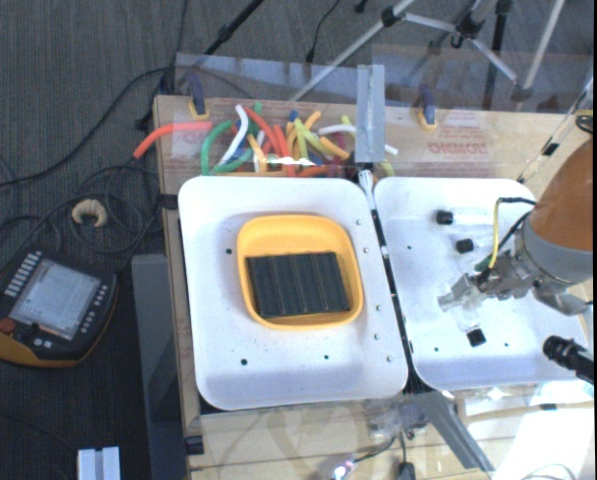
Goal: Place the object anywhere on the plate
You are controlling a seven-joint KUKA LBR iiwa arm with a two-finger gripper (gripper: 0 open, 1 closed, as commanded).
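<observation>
Two shallow white bins sit side by side on a wooden desk (478, 128). In the left bin (218, 358) lies a yellow, rounded-square plastic plate (253, 238), and a dark, ribbed rectangular slab (296, 285) rests flat on it, covering most of its middle. The slab's long axis runs left to right and its ribs run near to far. It may be an object already placed or simply part of the plate. The right bin (428, 353) holds three small black blocks: one at the far side (444, 217), one just nearer (464, 245) and one at the near side (476, 338). They are too small to judge which way they point. The grey robot arm with an orange band (553, 258) reaches in from the right, and its jaws hang low over the middle of the right bin, between the blocks. Whether the jaws are open, closed or holding anything cannot be told. If one of the blocks is the object, it has not reached the plate, so the lift, the carry to the left and the release all appear to remain.
</observation>
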